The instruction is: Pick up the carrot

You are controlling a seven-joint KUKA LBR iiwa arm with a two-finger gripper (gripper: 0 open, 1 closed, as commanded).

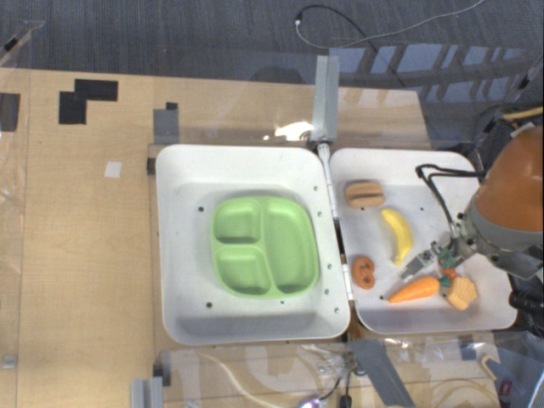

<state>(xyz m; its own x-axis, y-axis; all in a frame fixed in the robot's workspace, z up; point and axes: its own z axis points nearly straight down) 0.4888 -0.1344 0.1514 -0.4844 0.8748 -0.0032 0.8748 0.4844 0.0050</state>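
The orange carrot [415,290] lies flat near the front of the right bin [484,320], its green top pointing right toward a yellow corn-like piece [461,292]. My gripper [422,263] hangs just above and behind the carrot, reaching in from the right below the orange wrist band. Its fingers point left and down, close to the carrot's thick end. Nothing shows between them.
In the right bin also lie a yellow banana [398,234], a brown bun [364,195] and a small orange-brown round piece [363,271]. The left bin [178,228] holds a green divided plate [263,245]. A black cable loops over the right bin's back edge.
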